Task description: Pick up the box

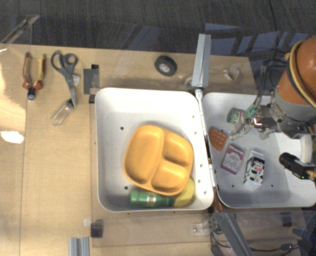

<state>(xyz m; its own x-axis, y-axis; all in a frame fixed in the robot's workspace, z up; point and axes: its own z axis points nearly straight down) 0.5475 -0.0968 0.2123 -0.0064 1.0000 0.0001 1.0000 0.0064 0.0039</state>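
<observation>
On the far left of the wooden table (40, 169) lie one pair of red-handled pliers (32, 74) and one pair of grey scissors (66, 71), with one small clear tube (62, 112) just below the scissors. A small dark block (91, 78) sits near the corner of the left bin, and one roll of black tape (165, 65) lies on the table above the bins.

There are two shallow white bins side by side. The left bin (110, 143) holds three things: one yellow divided tray (159, 158), upside down and tilted, one green bottle (150, 198) lying on its side along the near wall, and one yellow-green rounded object (186, 193) partly tucked under the tray's edge. A grey metal post (202, 60) stands at the back where the two bins meet.

The right bin (285, 196) holds four small things: one greenish packet (236, 114) near the back, one orange-brown item (218, 138) by the left wall, one purple box (233, 159) lying flat near the middle, and one white box with black print (254, 169) just beside it to the right, the two apart from each other.

The arm (307, 73) reaches in from the right, with its orange band above the bin's back right part. The gripper (253, 122) shows over the back of the right bin, near the greenish packet; whether the fingers are open or closed cannot be told, as cables and fittings blur them.

Beyond the table, the floor is dark grey carpet (120, 9).
</observation>
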